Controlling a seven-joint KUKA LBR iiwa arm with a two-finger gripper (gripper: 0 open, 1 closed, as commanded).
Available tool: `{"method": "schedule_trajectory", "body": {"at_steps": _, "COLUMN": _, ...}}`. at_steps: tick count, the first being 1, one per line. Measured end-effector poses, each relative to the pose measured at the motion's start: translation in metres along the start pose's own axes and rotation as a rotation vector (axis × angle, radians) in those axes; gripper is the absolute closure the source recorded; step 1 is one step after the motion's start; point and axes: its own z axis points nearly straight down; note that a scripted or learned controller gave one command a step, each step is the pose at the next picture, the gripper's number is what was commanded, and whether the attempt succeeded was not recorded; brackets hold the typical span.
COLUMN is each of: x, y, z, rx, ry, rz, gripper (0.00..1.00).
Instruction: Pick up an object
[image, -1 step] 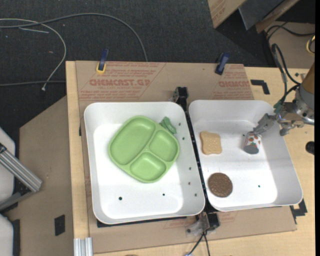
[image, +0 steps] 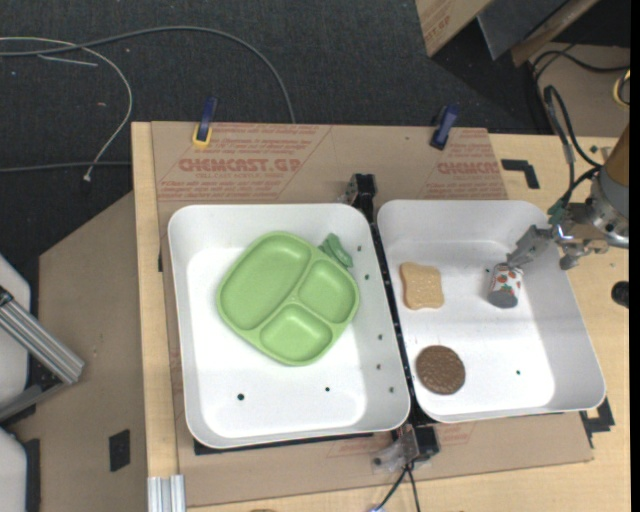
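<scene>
The desk (image: 150, 330) is covered by a brown cardboard sheet printed in red with "CHEMCAST GP" (image: 240, 165) at the far left; a partial repeat of the same lettering (image: 466, 168) appears at the far right. Two blue clamps (image: 206, 120) (image: 444, 127) hold the sheet at its far edge.

Left bin (image: 190, 380): contains a green divided plate (image: 288, 297) with three compartments, lying flat near the bin's centre. A small dark-green item (image: 337, 251) touches the plate's far right rim; its identity cannot be determined.

Right bin (image: 560, 370): contains a slice of toast (image: 422, 286) at the left side, a round brown patty (image: 440, 369) nearer and just right of the toast, and a small grey object with red and white markings (image: 505, 287) right of centre. No text on this object can be read.

The arm enters from the right. The tool (image: 522, 252) is positioned over the far right part of the right bin, with one grey finger (image: 527, 245) slanting down toward the small grey object. The finger tip is at or just above that object; contact cannot be confirmed. Whether the tool is wide or narrow cannot be told.
</scene>
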Motion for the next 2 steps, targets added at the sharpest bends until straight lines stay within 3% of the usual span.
{"method": "schedule_trajectory", "body": {"at_steps": 2, "x": 0.002, "y": 0.004, "z": 0.105, "rx": 0.004, "ry": 0.004, "rz": 0.000, "gripper": 0.00}}
